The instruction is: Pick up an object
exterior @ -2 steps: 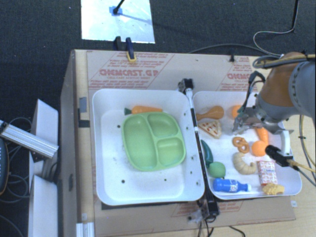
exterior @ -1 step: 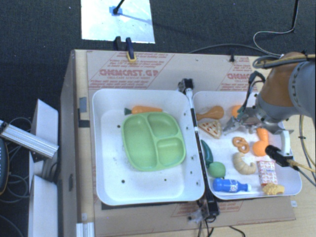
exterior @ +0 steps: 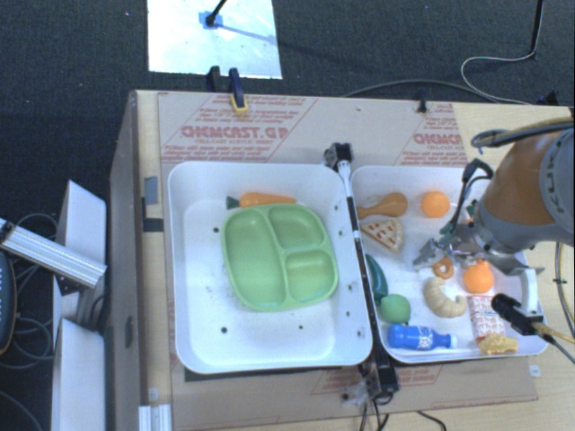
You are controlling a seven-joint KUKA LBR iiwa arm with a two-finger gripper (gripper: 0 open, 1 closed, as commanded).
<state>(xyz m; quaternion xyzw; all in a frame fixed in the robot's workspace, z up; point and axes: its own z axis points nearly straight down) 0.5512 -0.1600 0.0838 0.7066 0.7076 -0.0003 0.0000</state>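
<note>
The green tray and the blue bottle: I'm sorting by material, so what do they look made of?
The green tray looks like moulded plastic, one matte colour with rounded compartments. The blue bottle also seems plastic, glossy with a white cap, though it is too small to be sure.

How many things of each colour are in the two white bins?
Orange: 4 (carrot, ball, ball, small ring)
Green: 3 (divided plate, round thing, dark long thing)
Tan or brown: 3 (drumstick, pizza slice, croissant)
Blue: 1 (bottle)
Red and white: 1 (packet)
Yellow: 1 (small piece)
Total: 13
</note>
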